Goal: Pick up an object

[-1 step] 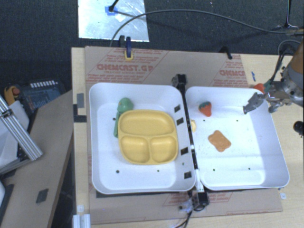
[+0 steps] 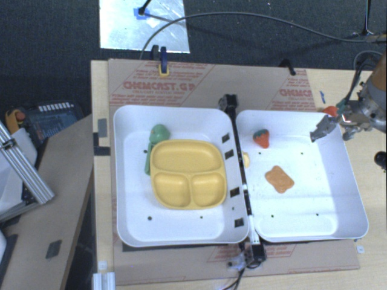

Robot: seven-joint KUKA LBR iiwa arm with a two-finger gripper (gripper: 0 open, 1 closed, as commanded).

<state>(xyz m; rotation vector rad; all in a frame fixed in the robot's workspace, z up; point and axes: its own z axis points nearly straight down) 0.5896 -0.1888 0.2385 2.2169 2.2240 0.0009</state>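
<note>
Camera view, looking down at a slant, catches the gripper (image 2: 329, 125) at the upper right rim of the right bin (image 2: 338, 174), with nothing between its fingers; one dark finger juts out toward the left over the bin's edge, but whether the pair is spread or pressed together I cannot tell from this angle. By my reading the task sits at its approach step: no object is lifted, and the arm hangs well apart from every candidate. Two things lie on the right bin's floor: a toy strawberry (image 2: 261, 137), small, red and rounded with a green leafy cap, near the upper left corner, and a flat tan piece shaped like a slice of toast (image 2: 279, 179) with soft corners and a matte, slightly grainy look, near the middle. A small pale yellow item (image 2: 245, 159) peeks out at the divider between the bins, too hidden to name. The left bin (image 2: 130, 180) carries a yellow divided plate (image 2: 184, 174), smooth moulded plastic with three compartments, and a green toy vegetable (image 2: 156, 139) tucked just beside its upper left edge. Both bins are glossy white, shallow, with rounded walls. The next move probably calls for travelling leftward and down over one chosen piece. The strawberry's plump body likely offers better purchase than the toast, which lies thin against the slick floor and could slide away from closing fingers.
</note>
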